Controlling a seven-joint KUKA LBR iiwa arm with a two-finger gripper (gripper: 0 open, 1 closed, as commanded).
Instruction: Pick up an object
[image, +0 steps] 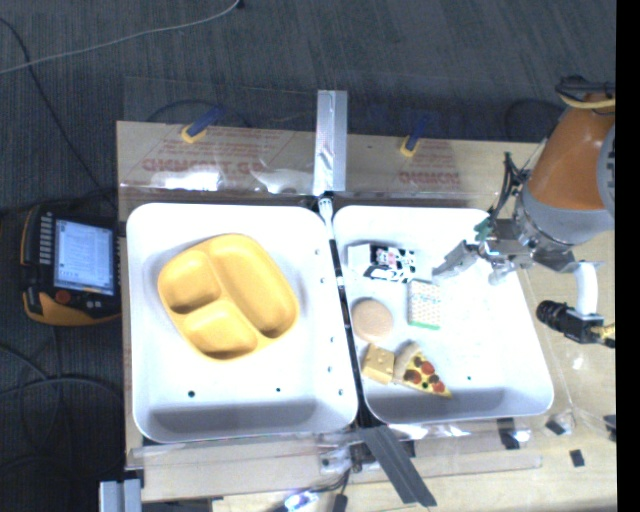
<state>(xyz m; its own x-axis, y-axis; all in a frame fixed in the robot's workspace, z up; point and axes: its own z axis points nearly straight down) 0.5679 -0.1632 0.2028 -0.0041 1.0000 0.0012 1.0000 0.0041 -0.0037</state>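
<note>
Left white bin (150, 400): yellow divided plastic tray (228, 295). Right white bin (500, 385): toy pizza slice (422, 372), round cookie (373, 319). Gripper (462, 258) state: cannot tell.

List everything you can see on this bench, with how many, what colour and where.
Bins: two, white, side by side on the bench.
Divided tray: one, yellow, in the left bin.
Black-and-white item: one, top of the right bin.
Green-and-white dotted card: one, middle of the right bin.
Round cookie: one, tan, left side of the right bin.
Tan block: one, below the cookie.
Pizza slice: one, yellow with red spots, beside the block.
Pendant with screen: one, orange and black, left of the bins.
Arm: one, grey and orange, from the right.
Claw: one, grey, over the right bin.
</note>
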